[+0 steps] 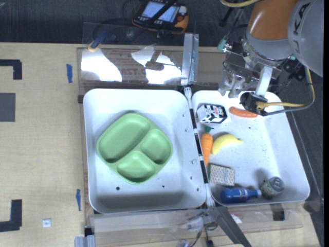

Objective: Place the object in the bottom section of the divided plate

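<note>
Camera view lets us look down on a pale worktop (36,138) that carries two white bins side by side. In the left bin (103,102) sits the green divided plate (134,147), turned at a slant, with its bottom section (134,168) towards the near rim.

Every loose thing we see lies in the right bin (280,148), and we cannot tell which of them the task means. At the far left corner lies a small black-and-white item (212,113), and just beside it to the right a red sausage-shaped piece (241,112). Nearer the middle an orange carrot (206,144) lies along the left wall, touching a yellow fruit (225,142). Below them rests a patterned card (222,175), then a blue bottle (239,193) on its side along the near rim, with a grey can (271,187) just beside it.

We see the gripper (234,89) above the far left corner of the right bin, near the sausage-shaped piece and the black-and-white item. We cannot tell whether it is spread or pressed together.
</note>
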Controlling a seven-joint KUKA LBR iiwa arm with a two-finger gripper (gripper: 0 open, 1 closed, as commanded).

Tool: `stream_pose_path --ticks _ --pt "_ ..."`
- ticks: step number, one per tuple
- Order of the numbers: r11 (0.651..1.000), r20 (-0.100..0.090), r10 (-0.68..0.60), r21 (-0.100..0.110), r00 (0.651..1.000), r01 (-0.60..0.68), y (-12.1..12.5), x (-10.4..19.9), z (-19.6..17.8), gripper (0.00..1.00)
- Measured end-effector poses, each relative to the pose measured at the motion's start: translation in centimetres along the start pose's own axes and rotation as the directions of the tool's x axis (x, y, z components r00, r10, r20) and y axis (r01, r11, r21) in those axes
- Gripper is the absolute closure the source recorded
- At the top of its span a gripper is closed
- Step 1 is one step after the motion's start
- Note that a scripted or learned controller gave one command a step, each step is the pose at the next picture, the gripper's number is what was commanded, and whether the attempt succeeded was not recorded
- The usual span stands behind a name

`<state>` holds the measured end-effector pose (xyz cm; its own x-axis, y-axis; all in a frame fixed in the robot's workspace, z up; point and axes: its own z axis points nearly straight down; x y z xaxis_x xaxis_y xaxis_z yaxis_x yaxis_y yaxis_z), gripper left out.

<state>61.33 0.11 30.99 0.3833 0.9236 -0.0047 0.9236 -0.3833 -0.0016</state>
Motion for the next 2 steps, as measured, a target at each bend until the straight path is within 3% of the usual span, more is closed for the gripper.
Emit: stream_pose_path --ticks 1,2 --pt "0.987 -0.002 0.160 0.004 0.987 -0.160 -5.5 2.5 9.3 1.00" --pt "0.999 -0.002 0.042 0.005 0.999 -0.042 -9.0 -3.1 4.6 1.00"
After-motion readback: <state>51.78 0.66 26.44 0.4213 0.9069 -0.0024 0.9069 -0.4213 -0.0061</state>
